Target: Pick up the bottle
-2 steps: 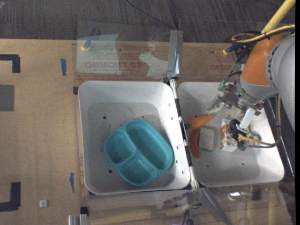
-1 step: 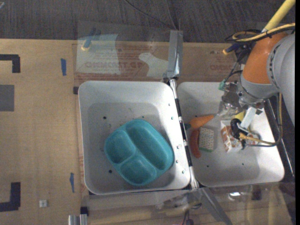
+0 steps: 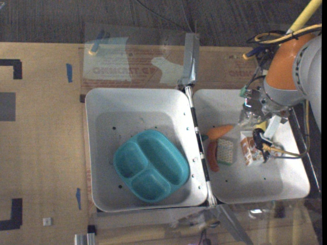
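Tan board bench under a slanted overhead view, with dark carpet along the top. Black corner marks and blue tape strips sit on the board's left part. Two white bins lie side by side.

Bottle: a pale, see-through shape in the upper middle of the right bin, hard to make out against the white floor. It lies directly under the gripper, which is low over that spot, at or very near the bottle. Whether it is spread or closed cannot be told, nor whether it has hold of the bottle.

Arm comes in from the right, its orange band over the bin's upper right corner.

Around the bottle:
- orange carrot-like piece just to its left, pointing toward the bin's left wall
- brown and white packet just below it
- small greenish mesh pad left of the packet, touching or nearly touching a red sausage shape that lies along the left wall

The lower half of the right bin is bare white.

Left bin holds one thing — a teal divided plate, tilted, in the lower middle.

A clear plastic sheet lies on the board above the left bin.
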Action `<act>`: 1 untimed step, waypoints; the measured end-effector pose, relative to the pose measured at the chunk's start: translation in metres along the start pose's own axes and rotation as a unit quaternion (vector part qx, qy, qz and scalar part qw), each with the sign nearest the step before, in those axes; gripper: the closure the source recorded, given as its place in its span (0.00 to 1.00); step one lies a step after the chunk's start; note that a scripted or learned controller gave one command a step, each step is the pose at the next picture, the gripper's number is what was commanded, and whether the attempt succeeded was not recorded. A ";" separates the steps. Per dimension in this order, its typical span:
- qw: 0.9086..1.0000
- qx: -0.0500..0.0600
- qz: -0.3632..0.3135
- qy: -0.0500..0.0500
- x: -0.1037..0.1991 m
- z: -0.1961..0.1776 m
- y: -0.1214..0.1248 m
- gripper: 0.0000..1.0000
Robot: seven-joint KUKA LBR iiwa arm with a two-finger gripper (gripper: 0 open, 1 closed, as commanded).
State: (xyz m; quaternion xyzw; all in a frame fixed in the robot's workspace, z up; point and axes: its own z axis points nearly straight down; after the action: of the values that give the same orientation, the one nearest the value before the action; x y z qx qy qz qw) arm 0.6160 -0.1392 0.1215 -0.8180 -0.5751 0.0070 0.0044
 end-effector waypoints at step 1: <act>1.000 0.002 0.000 -0.001 -0.001 -0.006 0.000 1.00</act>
State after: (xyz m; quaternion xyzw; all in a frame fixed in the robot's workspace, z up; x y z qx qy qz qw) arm 0.6155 -0.1399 0.1280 -0.8178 -0.5755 0.0091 0.0057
